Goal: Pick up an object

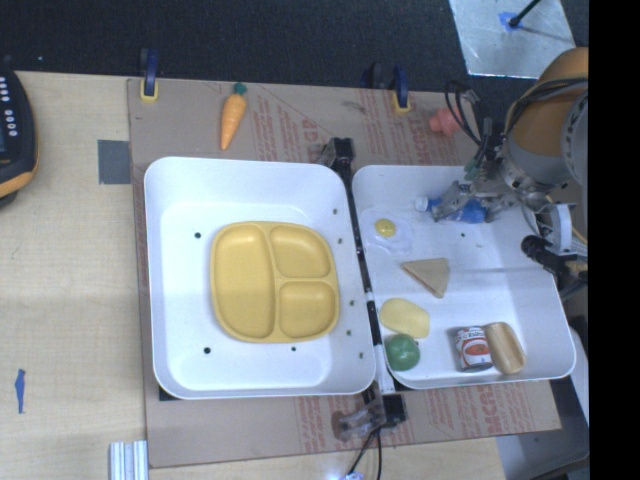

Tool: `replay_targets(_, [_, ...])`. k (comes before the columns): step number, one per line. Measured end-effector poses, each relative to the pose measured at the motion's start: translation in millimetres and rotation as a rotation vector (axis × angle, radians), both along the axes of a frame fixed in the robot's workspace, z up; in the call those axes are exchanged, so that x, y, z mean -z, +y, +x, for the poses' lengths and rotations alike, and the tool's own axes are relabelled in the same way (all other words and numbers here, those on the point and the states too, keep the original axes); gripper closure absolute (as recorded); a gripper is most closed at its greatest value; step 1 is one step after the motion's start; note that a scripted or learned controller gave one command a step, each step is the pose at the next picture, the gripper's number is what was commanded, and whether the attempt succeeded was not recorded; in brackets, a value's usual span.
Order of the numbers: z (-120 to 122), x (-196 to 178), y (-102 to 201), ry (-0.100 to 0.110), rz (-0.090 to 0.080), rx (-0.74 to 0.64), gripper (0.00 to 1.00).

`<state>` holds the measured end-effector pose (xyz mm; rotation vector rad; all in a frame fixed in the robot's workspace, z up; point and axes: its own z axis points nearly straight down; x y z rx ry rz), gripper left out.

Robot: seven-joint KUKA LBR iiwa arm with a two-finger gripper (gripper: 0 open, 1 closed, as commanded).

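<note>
Gripper sits low over the far end of the right bin, reaching in from the right under the grey arm with its orange band. Its fingertips are lost in a dark and blue tangle of parts, so I cannot tell how it is set, and nothing can be made out held in it.

Just left of the gripper, on the bin floor, lies a small yellow round piece. Nearer the middle of the bin is a tan wedge, lying flat and apart from everything else. Toward the near end, a pale yellow lump lies against the left wall, with a green ball just beside it on the near side. To their right, a small red-and-white can lies on its side, touching a tan bread roll.

Beside this bin, the left bin holds a yellow divided plate with three compartments, lying flat near its centre.

Outside the bins, on the brown board, a toy carrot lies beyond the left bin, and a small pink object lies beyond the right one.
</note>
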<state>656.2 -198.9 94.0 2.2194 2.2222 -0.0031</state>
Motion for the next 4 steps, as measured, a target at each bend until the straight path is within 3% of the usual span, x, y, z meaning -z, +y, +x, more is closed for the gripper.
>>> replay_targets(2, [0.1,1.8,-12.4,0.002,0.001,-0.005,0.00])
replay_targets(3, [-57.4,2.7,56.8,0.009,0.006,-0.008,0.00])
replay_targets(4, [-106.1,2.9,69.6,0.008,0.004,-0.001,0.00])
